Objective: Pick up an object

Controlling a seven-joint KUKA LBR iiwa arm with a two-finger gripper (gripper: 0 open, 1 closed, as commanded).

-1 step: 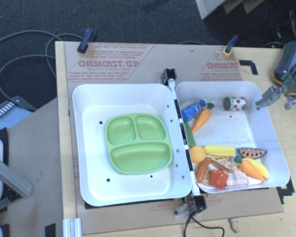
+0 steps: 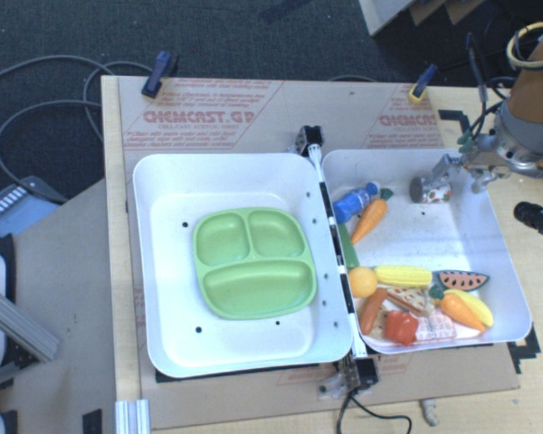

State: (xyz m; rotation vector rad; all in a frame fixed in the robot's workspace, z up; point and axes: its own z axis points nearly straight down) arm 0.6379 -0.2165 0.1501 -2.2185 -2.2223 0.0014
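Cardboard bench (image 2: 253,116); glossy white bins; gripper (image 2: 460,172) state unclear, nr plastic carrot (image 2: 368,220).

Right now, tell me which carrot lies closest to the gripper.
The carrot beside the blue bottle, near the right bin's far end; the others lie in the near-end pile, farther from the gripper.

Gripper (image 2: 462,172) low — arm (image 2: 529,98) at right

A single fixed camera looks down at a slant on the bench (image 2: 253,107) and both white bins (image 2: 163,242).
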